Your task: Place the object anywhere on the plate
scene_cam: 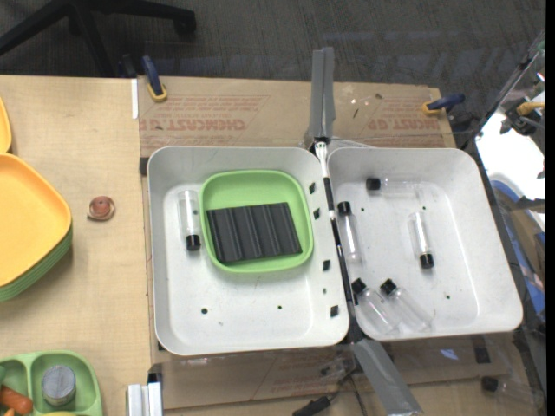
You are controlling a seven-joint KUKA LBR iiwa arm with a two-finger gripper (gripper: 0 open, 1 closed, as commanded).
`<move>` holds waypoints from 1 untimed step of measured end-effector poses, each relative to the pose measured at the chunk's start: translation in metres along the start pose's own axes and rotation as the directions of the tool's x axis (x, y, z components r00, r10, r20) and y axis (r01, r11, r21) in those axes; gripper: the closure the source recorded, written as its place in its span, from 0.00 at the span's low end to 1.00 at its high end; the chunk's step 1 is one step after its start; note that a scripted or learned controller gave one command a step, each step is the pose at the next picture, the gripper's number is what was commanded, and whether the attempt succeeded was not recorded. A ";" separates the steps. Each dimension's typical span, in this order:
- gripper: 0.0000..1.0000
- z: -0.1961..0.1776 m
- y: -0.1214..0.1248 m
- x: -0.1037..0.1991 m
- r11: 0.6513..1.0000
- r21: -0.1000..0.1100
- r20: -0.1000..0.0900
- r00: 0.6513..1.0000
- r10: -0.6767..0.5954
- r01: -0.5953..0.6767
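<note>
While the green plate [256, 187] sat in the left bin [173, 319] at frame centre, a clear vial [188, 218] lay just beside its left edge, unplaced. You saw no grasp begun; the pincer's state could not be told, and next you needed a pick.

Readable text appeared only on the cardboard sheet [260, 115] lying under the far edge of the two bins: red lettering, printed upside down to the camera, read "CHEMCAST" on its left half. A second red imprint on its right half was too faint to read in full.
</note>
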State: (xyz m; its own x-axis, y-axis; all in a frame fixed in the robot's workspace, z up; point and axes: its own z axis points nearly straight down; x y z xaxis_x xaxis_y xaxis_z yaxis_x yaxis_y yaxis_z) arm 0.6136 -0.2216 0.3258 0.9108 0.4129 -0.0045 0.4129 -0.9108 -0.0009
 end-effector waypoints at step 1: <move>0.00 -0.005 0.009 0.020 0.996 0.000 0.000 0.996 0.087 -0.087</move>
State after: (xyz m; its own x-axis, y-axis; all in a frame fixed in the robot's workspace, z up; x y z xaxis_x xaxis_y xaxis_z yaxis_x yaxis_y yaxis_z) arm 0.6356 -0.2211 0.3304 0.9433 0.3318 -0.0042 0.3318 -0.9433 -0.0010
